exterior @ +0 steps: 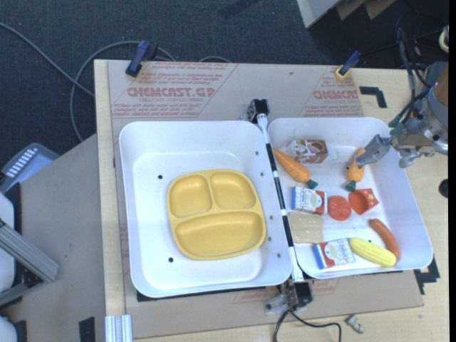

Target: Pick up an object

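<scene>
R bin [417,212] is holding the pickable stuff, approx 10 items, all lying on its white floor. 2 carrots: a long one [292,166] lying tilted along the L wall near the divider, and a small carrot [355,168] sitting at the upper R, its green end pointing down. 2 small cartons w/ red-white print: one [308,199] mid-bin, another [334,254] at the lower edge. 1 brown-white packet [311,149] lying at the top. 1 round red slice [339,207] touching or just beside 1 red wedge-ish piece [363,201]. 1 orange-red sausage [385,236] lying just above 1 yellow corn cob [373,251]. 1 pale square cracker-like slab [307,226] lying between the 2 cartons.

The gripper [372,150] is reaching in from the R, hanging over the bin's upper R part, grey fingers pointing L toward the small carrot; can't tell how far the jaws are apart or if anything's gripped.

L bin [142,191] is holding 1 yellow plastic tray [215,214], smooth, rounded, w/ 3 compartments. Both bins are resting on a printed cardboard sheet [178,84], w/ 1 blue clamp [139,58] sitting at its top L.
</scene>
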`<state>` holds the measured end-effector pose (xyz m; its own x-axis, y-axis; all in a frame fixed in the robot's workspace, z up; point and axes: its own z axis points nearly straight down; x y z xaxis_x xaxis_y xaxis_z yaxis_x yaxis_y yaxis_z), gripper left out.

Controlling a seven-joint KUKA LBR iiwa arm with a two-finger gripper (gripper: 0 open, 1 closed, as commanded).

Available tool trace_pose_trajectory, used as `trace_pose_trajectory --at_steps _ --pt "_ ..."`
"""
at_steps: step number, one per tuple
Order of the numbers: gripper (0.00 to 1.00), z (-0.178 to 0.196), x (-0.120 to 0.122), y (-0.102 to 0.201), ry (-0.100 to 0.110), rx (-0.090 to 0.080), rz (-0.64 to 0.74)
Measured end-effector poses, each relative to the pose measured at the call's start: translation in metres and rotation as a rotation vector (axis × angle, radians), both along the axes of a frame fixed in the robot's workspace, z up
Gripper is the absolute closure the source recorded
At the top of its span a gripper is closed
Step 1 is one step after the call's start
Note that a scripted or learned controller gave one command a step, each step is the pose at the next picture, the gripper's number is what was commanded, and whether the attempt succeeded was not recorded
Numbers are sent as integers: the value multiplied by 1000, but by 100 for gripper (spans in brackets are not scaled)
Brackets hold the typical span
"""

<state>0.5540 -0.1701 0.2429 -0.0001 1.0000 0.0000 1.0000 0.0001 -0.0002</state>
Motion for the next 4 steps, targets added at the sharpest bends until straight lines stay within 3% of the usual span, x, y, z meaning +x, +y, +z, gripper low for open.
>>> trace_pose_trajectory --at_steps 1,2,3,4 --pt "0 -155 48 -14 3 1 0" --pt "0 -159 -11 45 1 0 0" --pt "100 -149 -10 44 -2 -1 -1" --pt "0 -149 -10 44 -1 0 -1"
